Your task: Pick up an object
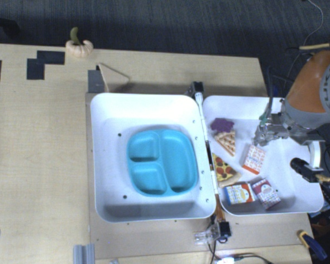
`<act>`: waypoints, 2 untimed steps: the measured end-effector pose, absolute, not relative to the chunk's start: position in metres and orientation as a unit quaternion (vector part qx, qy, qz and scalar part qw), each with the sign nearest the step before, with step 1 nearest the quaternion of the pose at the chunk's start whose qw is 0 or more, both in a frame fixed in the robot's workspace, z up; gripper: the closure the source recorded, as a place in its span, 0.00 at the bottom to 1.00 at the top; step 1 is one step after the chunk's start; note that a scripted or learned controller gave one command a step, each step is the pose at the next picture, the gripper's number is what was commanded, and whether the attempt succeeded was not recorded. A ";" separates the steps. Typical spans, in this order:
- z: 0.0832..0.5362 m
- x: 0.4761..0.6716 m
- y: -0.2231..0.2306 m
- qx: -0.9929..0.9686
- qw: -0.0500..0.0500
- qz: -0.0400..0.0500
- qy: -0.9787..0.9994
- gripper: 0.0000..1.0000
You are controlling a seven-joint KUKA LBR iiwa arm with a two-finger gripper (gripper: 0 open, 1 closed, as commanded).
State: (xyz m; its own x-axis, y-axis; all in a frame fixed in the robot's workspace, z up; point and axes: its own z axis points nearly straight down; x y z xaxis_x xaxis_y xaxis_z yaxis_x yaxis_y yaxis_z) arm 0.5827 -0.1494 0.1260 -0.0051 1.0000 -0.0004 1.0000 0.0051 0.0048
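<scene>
Objects for picking sit in the right bin [302, 205], but we go from the left. On the wooden bench [38, 164] we see dark square cut-outs [44, 64] and, near the far edge, a small pale gourd-shaped toy [78, 47]. Next comes the left bin [107, 164], which holds 1 turquoise divided tray [162, 161] with 3 compartments, lying flat in its middle.

Across the divider, the right bin carries 6 small items. A purple toy [223, 124] lies nearest the far-left corner, with a waffle-like wedge [226, 143] just beside it toward us. Closer still, a pizza slice toy [225, 170] rests by the left wall. A red-and-white patterned card box [254, 159] lies tilted near the bin's centre. Along the near wall, a small carton with a blue band [238, 193] and a dark red packet [265, 193] lie side by side, almost touching.

The gripper [265, 132] hangs just above the patterned box, at its far side, with the grey arm [313, 111] and orange band [309, 84] reaching in from the right. We cannot tell how it is set, and we see nothing held in it.
</scene>
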 end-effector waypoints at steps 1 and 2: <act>0.127 0.628 -0.201 0.705 0.002 0.001 0.709 1.00; 0.094 0.668 -0.205 0.705 0.002 0.001 0.710 1.00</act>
State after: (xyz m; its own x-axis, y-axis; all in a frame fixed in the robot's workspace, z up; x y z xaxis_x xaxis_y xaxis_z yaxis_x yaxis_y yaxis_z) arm 0.6679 -0.2048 0.0939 -0.0069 1.0000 -0.0008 1.0000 0.0069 0.0038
